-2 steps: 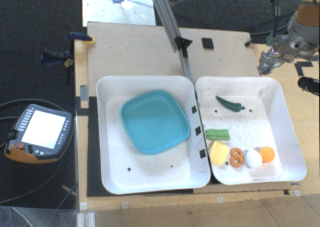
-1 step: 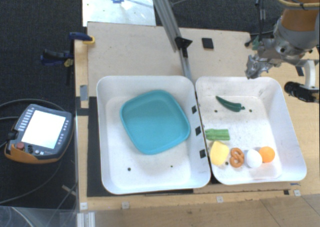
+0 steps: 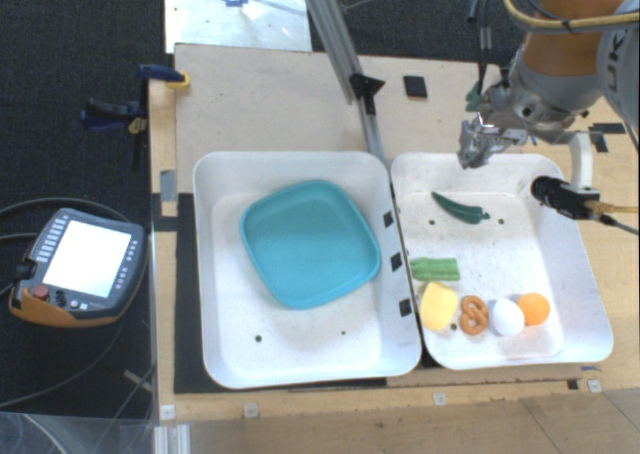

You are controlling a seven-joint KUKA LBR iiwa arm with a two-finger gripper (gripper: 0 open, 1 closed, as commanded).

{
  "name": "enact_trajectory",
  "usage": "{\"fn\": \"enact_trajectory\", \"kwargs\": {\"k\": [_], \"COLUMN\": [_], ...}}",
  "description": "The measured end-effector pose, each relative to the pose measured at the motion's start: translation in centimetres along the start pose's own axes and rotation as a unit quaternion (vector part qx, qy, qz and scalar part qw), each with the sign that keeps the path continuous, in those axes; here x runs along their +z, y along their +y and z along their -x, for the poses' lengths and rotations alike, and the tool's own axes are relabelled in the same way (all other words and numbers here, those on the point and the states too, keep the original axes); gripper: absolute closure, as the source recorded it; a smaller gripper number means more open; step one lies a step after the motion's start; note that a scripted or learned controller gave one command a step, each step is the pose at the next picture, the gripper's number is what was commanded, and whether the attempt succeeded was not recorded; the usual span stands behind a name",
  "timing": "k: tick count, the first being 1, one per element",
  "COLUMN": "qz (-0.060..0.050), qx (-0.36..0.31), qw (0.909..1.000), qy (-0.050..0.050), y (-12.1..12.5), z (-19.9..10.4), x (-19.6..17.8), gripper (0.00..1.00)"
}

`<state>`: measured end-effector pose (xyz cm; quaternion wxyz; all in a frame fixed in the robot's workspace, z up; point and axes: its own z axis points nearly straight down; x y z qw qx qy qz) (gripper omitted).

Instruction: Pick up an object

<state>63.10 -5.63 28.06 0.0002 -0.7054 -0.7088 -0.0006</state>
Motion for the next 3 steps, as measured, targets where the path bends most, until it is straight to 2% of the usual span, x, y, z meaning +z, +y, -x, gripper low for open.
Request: {"fn": "enact_trajectory", "kwargs": {"k": [2,3], "qz": [0.000,-0.001], "qx": [0.000,0.000], "qw": [1.0000,1.0000], "qy": [0.000,0.000], "y": [-3.1,-4.3], "z": [-10.2,-15.3], "x": [0.6,3.4], "gripper": [1.00,1.00]}}
